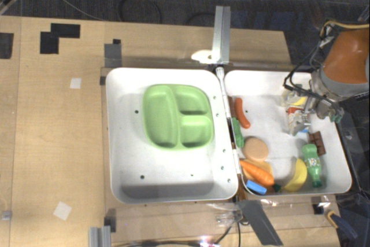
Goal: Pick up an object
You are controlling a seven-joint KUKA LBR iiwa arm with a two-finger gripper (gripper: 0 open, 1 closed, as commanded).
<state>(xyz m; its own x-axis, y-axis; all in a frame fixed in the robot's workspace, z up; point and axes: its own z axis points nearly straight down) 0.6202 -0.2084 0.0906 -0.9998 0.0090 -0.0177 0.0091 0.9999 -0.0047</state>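
Though blurred below the wrist (347, 66), fingers (295, 122) above right bin (272, 85): apart or together, unclear.

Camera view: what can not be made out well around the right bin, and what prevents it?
- Blue thing: camera view, partly under the carrot; its kind is unclear.
- Green bottle: camera view, label too small to read.
- Green strip beside the sausage: camera view, too narrow and blurred to identify.
- Arm: camera view, cut off by the right edge.
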